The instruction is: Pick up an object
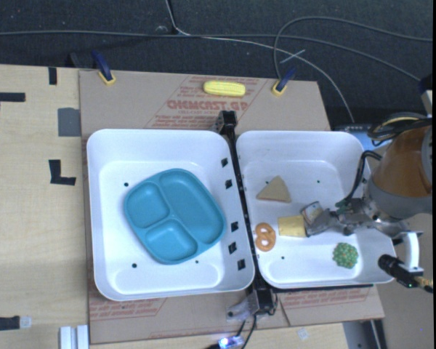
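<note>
left bin [102,195]: blue 3-compartment plate [174,215] | right bin [298,140]: pretzel [264,236] near-left, tan wedge [275,190] farther back, yellow block [291,227] touching my pincer [310,215], green ball [344,254] near-right | my pincer state: cannot tell

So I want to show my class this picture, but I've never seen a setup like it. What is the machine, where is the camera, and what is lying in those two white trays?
One camera looks down at a slant on a bench. The machine is a robot arm, grey with an orange band, reaching in from the right. Its gripper sits low in the right bin, right beside a yellow block; whether it grips the block, I cannot tell. That bin also holds a tan wedge, a small pretzel and a green ball. The left bin holds a blue divided plate. A yellow corn cob lies on the cardboard behind the bins.
</note>
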`<state>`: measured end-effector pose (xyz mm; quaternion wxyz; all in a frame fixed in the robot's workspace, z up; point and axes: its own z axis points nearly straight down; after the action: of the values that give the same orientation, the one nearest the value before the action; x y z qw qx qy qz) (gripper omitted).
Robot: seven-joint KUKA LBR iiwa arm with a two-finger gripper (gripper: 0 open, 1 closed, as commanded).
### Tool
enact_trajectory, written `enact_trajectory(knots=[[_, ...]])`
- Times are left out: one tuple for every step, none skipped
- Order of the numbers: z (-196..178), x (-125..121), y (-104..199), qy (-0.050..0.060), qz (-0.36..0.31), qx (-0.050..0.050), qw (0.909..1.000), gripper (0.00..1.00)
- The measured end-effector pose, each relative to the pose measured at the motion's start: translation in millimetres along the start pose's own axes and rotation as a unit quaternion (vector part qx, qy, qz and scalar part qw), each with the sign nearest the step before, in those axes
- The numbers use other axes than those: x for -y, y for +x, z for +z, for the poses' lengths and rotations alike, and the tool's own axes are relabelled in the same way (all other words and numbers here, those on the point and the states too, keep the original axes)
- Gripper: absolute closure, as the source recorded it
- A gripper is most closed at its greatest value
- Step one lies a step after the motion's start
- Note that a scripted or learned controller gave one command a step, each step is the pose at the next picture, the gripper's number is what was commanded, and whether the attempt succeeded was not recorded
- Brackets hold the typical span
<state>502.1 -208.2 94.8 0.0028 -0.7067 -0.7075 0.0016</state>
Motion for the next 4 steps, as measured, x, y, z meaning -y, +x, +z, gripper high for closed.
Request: enact_trajectory(knots=[[-13.4, -0.8, -0.1, -0.002, 0.0, 0.0, 1.0, 1.0], [-65.4, 8.7, -3.7, -0.004, 0.001, 0.001, 1.0, 1.0], [-116.5, 17.8, -0.7, -0.005, 0.0, 0.002, 1.0, 1.0], [-152.0, 16.9, -0.7, -0.005, 0.0, 0.002, 1.0, 1.0]])
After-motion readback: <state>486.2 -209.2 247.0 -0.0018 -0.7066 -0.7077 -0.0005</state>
